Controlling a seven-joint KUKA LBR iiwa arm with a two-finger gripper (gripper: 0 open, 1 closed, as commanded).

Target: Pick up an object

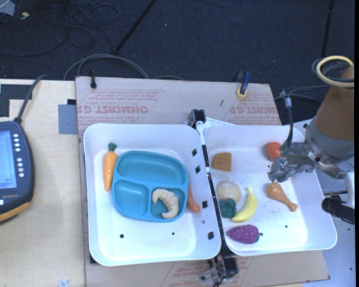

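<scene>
Partly hidden behind the gripper [279,171], an orange-red object [273,150] sits in the right bin [323,232]; whether the gripper is clenched cannot be told. Just below the gripper lies a drumstick [281,195]; further left are a banana [247,207], grapes [244,234] and a waffle [221,161]. The arm [334,115] reaches in above the drumstick.

One fixed camera looks down aslant, seemingly fairly near, over both bins [146,253].
</scene>
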